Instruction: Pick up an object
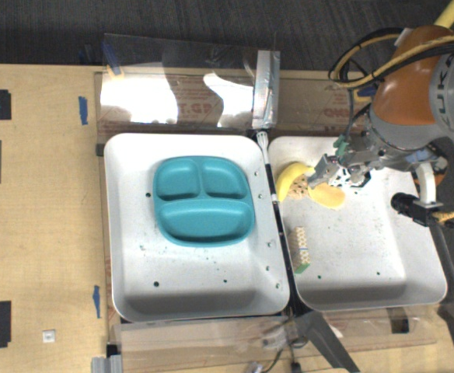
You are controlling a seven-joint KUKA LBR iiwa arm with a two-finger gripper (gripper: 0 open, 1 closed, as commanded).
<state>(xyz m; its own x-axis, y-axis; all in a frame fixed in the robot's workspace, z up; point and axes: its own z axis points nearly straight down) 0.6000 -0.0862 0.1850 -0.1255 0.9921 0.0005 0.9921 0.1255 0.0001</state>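
Tool (pixel 337 174) low over far-left part of right bin (pixel 382 274); open or clenched, cannot tell. Yellow banana (pixel 291 179) at far-left corner of right bin, against dividing wall, just left of tool. Yellow-orange round piece (pixel 329 197) just beside banana, under tool, touching or apart unclear. Small speckled tan stick (pixel 301 247) near left wall, nearer side. Left bin (pixel 130 274) holds teal divided tray (pixel 204 200), centred. Clear plastic sheet (pixel 188 88) beyond bins. Arm (pixel 413 92) with cables crowds far right.

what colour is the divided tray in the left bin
Teal blue, seen clearly in the camera view: the divided tray sits in the left bin.
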